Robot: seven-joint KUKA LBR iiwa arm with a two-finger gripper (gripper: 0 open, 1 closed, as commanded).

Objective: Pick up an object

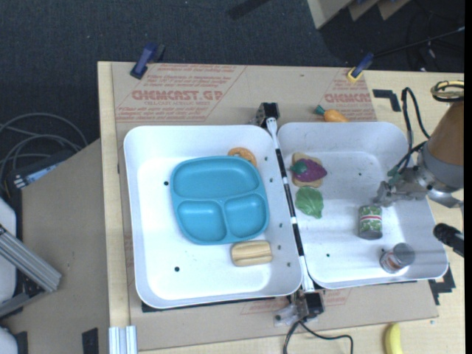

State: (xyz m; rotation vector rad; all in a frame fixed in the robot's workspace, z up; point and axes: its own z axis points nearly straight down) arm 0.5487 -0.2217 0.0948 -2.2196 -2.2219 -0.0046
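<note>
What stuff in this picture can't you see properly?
- The hand, camera view: small and blurry above the green can, so open or shut is unclear.
- The arm: cut off by the right edge.
- The yellow thing: cut off by the bottom edge.
- The round pastry: partly hidden behind the blue tray.
- The can's label: too small to read.

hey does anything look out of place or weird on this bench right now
Two things lie outside the bins: a toy carrot on the board behind the right bin, and a banana at the bench's front edge. Inside the bins, nothing looks spilled or damaged.
</note>
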